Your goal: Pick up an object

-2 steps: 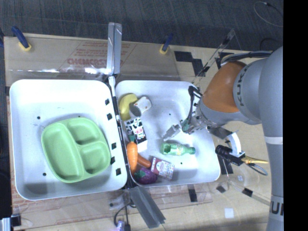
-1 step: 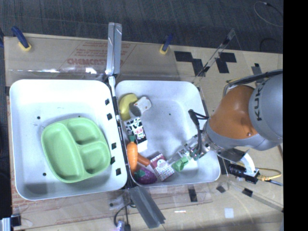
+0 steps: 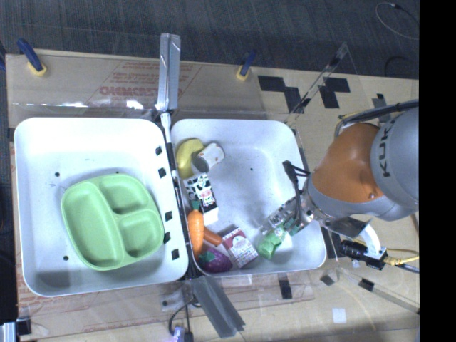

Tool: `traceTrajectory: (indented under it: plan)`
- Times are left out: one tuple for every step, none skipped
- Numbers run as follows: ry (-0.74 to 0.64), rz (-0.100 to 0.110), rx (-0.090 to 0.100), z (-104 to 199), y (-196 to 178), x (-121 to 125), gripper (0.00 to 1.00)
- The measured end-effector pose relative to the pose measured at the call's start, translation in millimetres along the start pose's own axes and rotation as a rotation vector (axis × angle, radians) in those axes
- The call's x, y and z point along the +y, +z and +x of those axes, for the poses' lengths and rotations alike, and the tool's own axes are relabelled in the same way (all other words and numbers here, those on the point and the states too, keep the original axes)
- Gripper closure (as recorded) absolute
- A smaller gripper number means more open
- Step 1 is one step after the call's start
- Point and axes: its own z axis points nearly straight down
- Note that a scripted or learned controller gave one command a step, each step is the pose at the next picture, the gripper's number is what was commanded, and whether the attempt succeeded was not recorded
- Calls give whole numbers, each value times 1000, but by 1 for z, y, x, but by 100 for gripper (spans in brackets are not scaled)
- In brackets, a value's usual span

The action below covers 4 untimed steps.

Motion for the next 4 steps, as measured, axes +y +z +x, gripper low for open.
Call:
traceTrajectory:
  plan:
    - [32,5,4,35,-98,46,100]
    - [33,5,4,35,-97,46,0]
    - [24,0,-1,21,8,12,0]
    - [19,2,3,22,-2,13,100]
